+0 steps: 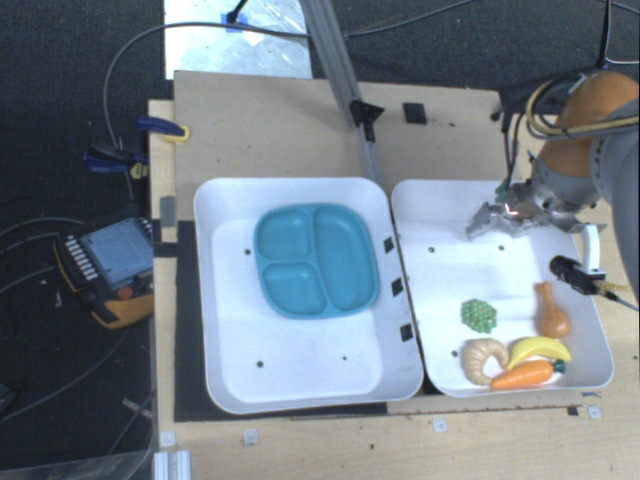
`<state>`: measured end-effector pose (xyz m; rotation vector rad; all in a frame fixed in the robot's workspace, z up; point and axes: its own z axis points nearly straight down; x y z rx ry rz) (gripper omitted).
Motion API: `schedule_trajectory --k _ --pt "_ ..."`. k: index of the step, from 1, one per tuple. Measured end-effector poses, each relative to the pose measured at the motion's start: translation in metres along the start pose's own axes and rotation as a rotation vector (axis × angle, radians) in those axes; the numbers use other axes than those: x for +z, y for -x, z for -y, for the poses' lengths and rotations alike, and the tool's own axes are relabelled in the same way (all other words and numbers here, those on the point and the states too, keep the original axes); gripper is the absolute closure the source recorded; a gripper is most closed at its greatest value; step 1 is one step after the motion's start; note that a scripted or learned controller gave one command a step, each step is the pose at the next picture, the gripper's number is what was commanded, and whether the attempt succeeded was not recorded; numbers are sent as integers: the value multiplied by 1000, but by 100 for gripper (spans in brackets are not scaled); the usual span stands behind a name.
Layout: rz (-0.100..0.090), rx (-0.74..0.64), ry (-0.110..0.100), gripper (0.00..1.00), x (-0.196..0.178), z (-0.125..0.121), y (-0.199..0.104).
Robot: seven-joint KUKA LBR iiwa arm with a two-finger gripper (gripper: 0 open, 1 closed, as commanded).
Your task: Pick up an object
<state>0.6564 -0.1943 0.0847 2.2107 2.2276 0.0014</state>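
Tan bench (270, 128) on dark carpet (70, 58), loose cables (120, 53), shiny sheet (235, 18) behind.

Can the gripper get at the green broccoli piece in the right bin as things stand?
Probably yes. The gripper hangs over the right bin's far end, and the broccoli lies apart from the croissant and banana, bare floor between them, nothing over it.
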Motion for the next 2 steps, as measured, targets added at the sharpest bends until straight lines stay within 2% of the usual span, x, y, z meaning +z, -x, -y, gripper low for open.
schedule_trajectory --k 1,2 --pt "2 -3 4 100 -13 -2 0" --pt "1 0 6 100 -78 -9 0"
